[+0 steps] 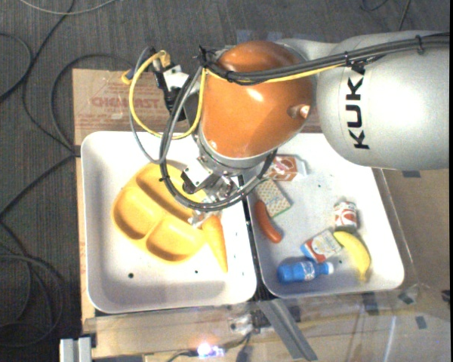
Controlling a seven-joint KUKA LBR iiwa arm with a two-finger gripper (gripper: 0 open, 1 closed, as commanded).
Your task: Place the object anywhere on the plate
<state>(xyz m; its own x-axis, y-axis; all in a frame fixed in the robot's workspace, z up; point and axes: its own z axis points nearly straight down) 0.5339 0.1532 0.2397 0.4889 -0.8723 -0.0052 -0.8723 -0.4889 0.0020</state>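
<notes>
The arm reaches in over the seam between the two bins, its orange band hiding most of the gripper (whether the gripper grasps anything cannot be told). The carrot lies in the left bin, its top end just under the wrist, its side touching the right edge of the yellow plate. In the right bin lie a sausage, a blue bottle, a banana and a can.
</notes>
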